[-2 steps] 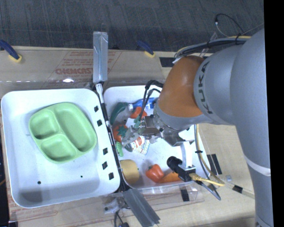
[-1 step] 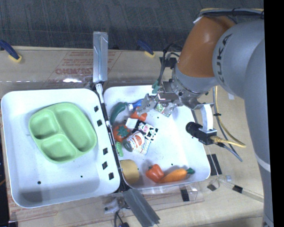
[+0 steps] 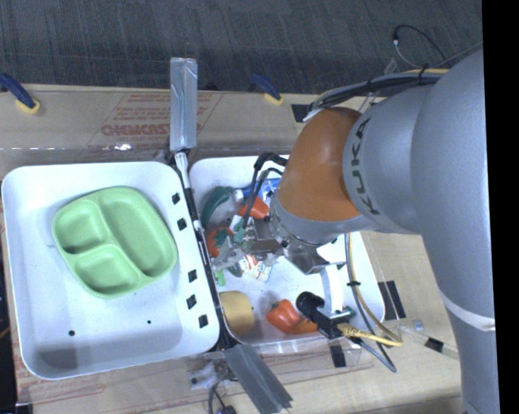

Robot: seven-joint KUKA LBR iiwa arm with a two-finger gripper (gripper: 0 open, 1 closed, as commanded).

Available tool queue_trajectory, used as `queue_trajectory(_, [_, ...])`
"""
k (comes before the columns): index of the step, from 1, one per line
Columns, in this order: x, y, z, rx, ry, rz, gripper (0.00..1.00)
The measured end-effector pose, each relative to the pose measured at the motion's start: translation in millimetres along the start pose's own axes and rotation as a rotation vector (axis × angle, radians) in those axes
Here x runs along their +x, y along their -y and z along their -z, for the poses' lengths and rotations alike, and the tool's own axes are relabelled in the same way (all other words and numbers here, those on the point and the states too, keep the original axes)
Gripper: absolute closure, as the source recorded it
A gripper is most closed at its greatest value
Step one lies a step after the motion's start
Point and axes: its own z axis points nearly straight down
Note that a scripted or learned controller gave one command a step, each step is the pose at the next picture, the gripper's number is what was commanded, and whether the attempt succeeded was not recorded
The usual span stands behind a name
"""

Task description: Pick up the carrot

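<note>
**Location of task item.** The carrot (image 3: pixel 284 316) is judged to be the orange piece lying in the right bin (image 3: pixel 241 167), close to that bin's lower wall as the view shows it. It is just beside a tan round object (image 3: pixel 238 311) in the bin's lower-left corner. A smaller orange piece (image 3: pixel 258 208) sits nearer the bin's centre among mixed clutter. Its identity cannot be confirmed, so the identification of the carrot carries some doubt.

**Gripper.** The gripper (image 3: pixel 244 248) is low over the centre-left of the right bin, among the clutter and apart from the carrot. The wrist and the orange band of the arm (image 3: pixel 327 177) cover much of it. Whether it is open or closed cannot be told, and nothing can be confirmed as held. Contact with the surrounding clutter is likely but unverified.

**Recommendation for the step in hand.**
- Lift clear of the clutter before travelling toward the bin's lower wall.
- Open fully before descending.
- Straddle the carrot across its narrow width.
- Keep clear of the tan object and of the bin wall, since either could block one side of the grasp.
- Close only once the carrot is seated in the gap.
</note>
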Motion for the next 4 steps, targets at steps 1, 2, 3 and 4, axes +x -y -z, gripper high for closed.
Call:
queue_trajectory(1, [-53, -35, 26, -0.005, 0.001, 0.119, 0.0])
queue_trajectory(2, [-37, -60, 25, -0.005, 0.001, 0.112, 0.0])
queue_trajectory(3, [-10, -90, 26, -0.005, 0.001, 0.111, 0.0])
queue_trajectory(4, [-34, -129, 85, -0.007, 0.001, -0.016, 0.0])
